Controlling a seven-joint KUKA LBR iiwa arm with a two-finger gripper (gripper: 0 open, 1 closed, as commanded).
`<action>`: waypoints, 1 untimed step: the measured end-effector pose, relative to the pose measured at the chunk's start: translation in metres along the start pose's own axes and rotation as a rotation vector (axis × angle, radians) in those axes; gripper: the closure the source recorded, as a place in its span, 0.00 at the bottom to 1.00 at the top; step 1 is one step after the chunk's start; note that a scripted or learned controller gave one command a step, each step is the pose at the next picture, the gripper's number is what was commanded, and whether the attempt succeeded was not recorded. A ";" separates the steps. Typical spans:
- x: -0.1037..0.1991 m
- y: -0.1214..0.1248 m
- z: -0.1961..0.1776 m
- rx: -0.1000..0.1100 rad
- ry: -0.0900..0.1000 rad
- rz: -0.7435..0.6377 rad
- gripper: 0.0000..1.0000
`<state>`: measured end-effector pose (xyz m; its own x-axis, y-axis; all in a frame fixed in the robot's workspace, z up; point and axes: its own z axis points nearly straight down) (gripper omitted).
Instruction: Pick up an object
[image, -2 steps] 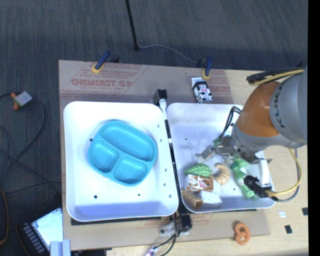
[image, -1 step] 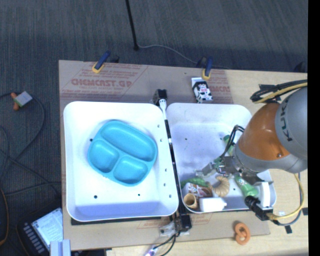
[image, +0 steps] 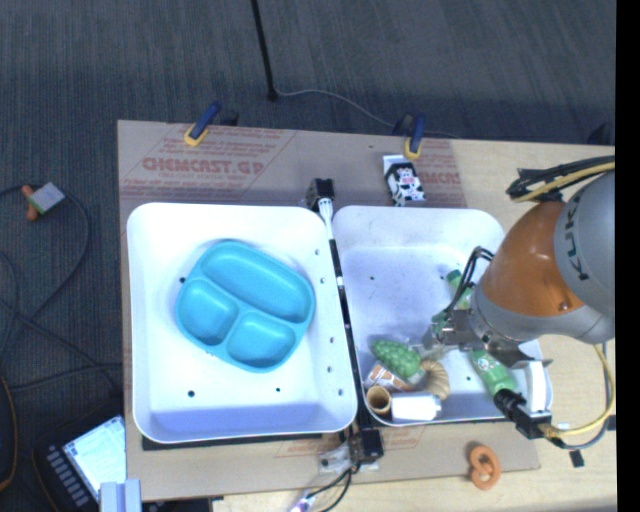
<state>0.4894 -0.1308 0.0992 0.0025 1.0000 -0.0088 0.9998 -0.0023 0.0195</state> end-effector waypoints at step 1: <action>-0.012 0.053 -0.118 0.015 0.006 -0.003 1.00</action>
<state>0.5398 -0.1421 0.2183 -0.0002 1.0000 -0.0026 1.0000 0.0002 0.0041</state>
